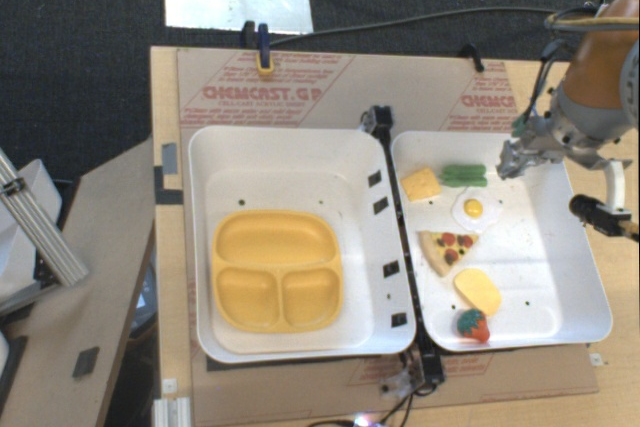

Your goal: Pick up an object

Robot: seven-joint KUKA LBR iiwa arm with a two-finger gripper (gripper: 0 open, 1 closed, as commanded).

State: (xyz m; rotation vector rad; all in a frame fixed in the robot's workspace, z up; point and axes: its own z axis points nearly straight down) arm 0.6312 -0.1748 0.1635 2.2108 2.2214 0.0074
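White plastic frames the scene: 2 shallow bins sit side by side on a brown bench, the left bin (210, 215) carrying a yellow divided plate (278, 268), the right bin (580, 300) holding 6 toy foods laid loose and mostly apart, seemingly so that a 2-finger tool can reach each one. A cheese slice (421, 183) and a green vegetable (463, 175) lie along the far wall; a fried egg (474, 209) sits just nearer, a pizza slice (447, 250) in the middle, then a yellow oval piece (478, 291) and a strawberry (473, 324) at the near edge. The gripper (509, 165) hangs over the bin's far right corner, the grey arm slanting in from the right; whether it is spread or closed cannot be told at this size, and nothing is seen in it. Closest to it are the green vegetable, just to its left, and the egg, slightly nearer the camera. No object is yet lifted, so the pick looks to be at its approach.
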